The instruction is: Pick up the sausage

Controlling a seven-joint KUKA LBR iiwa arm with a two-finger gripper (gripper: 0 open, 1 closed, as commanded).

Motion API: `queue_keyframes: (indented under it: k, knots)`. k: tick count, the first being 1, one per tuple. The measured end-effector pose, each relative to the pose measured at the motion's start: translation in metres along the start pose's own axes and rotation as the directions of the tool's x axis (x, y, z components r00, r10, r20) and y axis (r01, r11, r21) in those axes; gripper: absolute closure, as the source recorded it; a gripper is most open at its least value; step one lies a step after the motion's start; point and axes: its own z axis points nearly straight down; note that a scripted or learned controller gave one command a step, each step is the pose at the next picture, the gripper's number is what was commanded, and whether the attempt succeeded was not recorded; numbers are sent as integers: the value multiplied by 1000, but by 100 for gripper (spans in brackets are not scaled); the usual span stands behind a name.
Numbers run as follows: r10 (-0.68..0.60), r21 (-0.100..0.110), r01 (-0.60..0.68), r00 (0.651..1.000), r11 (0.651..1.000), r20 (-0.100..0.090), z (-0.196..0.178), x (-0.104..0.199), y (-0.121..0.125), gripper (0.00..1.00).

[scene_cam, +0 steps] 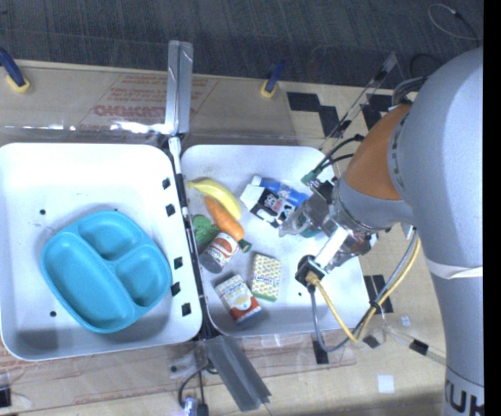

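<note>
Presently the tool (313, 224) hangs over the right bin (233, 156), toward its right edge; whether it is clamped on anything cannot be told. No item can be identified with certainty as the sausage. A banana (218, 198), carrot (225, 221) and small packets lie along the bin's left side.

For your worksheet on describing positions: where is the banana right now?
The banana lies in the right bin, near its upper-left corner, just above the carrot.
</note>
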Motion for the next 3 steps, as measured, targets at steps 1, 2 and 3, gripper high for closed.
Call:
queue_keyframes:
  k: [1,2,3]
  knots:
    - [-69,-4,69,998,998,0,5,6,7,0]
    - [23,-3,-23,1000,1000,0,11,15,35,0]
    - [152,-16,-152,988,988,-17,51,55,82,0]
